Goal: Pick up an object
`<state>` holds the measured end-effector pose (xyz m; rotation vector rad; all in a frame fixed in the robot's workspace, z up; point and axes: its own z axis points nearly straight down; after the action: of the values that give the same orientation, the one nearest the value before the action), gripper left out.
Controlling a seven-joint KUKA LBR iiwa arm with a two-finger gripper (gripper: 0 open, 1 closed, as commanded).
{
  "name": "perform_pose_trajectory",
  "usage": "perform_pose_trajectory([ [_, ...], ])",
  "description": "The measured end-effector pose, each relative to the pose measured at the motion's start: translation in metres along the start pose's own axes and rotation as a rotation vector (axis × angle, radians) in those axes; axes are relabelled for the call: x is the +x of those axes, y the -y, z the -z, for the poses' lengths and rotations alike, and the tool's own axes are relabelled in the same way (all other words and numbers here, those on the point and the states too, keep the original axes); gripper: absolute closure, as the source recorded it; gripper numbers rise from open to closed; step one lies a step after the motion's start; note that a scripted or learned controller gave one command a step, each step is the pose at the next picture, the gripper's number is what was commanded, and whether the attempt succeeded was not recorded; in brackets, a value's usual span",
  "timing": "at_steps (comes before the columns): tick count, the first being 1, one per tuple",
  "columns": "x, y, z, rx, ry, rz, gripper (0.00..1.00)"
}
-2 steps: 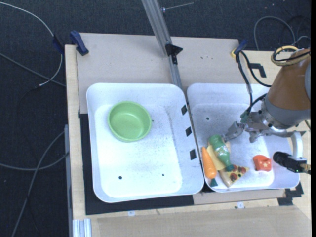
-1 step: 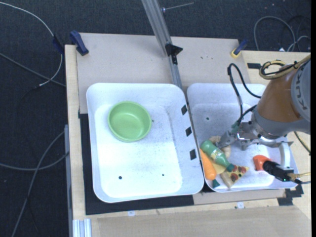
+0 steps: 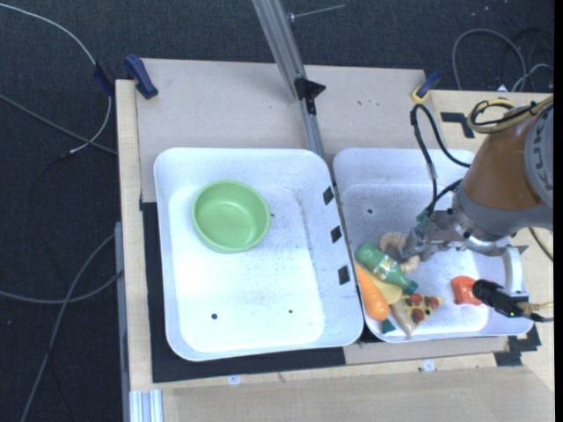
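The gripper (image 3: 420, 243), jaws hard to tell, crowds the green bottle (image 3: 385, 266) at lower right; it may slip sideways.

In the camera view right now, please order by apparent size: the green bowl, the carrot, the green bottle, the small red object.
1. green bowl, clearly largest.
2. carrot and green bottle: they look alike in length, and clutter partly hides both, so I do not rank them.
3. small red object, smallest.
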<state>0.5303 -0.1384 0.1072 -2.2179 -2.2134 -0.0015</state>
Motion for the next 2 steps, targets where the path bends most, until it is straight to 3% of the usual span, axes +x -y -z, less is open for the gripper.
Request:
perform_pose_trajectory([
  [2,0.011,-0.010,0.125,-0.015,0.006,0.005,1.00],
])
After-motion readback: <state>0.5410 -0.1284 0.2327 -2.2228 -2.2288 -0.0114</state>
